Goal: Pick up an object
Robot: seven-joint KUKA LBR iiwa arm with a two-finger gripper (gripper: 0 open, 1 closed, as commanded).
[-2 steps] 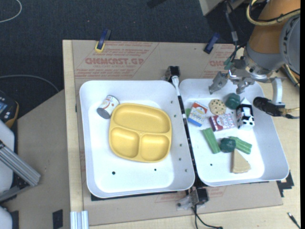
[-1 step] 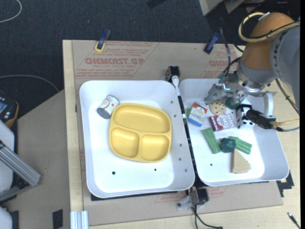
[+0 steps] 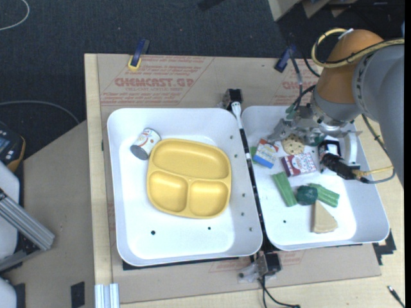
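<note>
Your tool (image 3: pixel 297 132) sits low over the round cracker (image 3: pixel 295 147); I cannot tell its grip state.

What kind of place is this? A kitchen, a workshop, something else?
Most likely a robotics lab, not a kitchen. A robot arm reaches over two white bins clamped to a bench, cables trail around them, and the contents are props: a yellow divided plate and small toy-like items.

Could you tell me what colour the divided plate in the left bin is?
Yellow; the divided plate shows best in the camera view.
</note>
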